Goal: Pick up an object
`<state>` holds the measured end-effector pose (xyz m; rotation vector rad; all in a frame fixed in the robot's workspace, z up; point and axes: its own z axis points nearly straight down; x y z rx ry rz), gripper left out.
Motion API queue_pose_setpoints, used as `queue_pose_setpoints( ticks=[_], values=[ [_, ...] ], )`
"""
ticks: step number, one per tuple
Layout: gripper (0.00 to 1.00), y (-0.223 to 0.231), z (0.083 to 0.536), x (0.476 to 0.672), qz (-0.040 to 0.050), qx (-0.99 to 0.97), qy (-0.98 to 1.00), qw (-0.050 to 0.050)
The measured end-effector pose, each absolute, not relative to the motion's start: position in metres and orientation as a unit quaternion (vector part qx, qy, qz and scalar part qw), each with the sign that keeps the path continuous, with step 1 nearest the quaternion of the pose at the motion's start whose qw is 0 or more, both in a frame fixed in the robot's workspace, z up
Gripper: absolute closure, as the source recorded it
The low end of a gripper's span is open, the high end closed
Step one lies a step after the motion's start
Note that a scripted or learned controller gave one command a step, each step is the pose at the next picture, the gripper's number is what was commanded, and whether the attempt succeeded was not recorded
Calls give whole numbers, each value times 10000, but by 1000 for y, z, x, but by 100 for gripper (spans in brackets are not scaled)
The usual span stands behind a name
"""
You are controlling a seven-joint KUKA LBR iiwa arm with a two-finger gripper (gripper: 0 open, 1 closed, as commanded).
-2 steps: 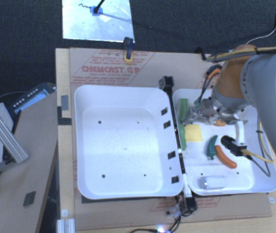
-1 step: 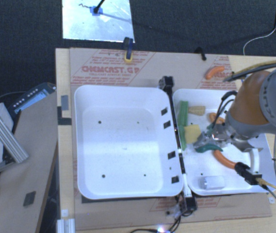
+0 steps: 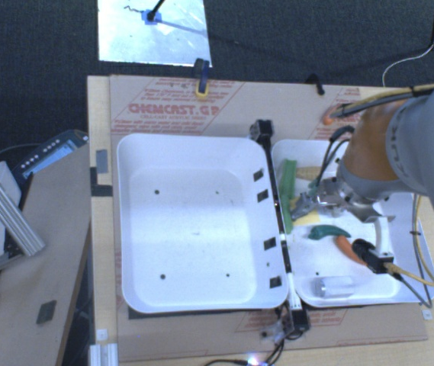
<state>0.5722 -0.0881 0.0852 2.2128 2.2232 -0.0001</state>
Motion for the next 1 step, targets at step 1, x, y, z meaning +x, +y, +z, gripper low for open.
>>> queue_pose_setpoints(
  ticks=[1],
  values=[
    [0, -90, 85, 601, 12, 7055, 7087, 20]
  ],
)
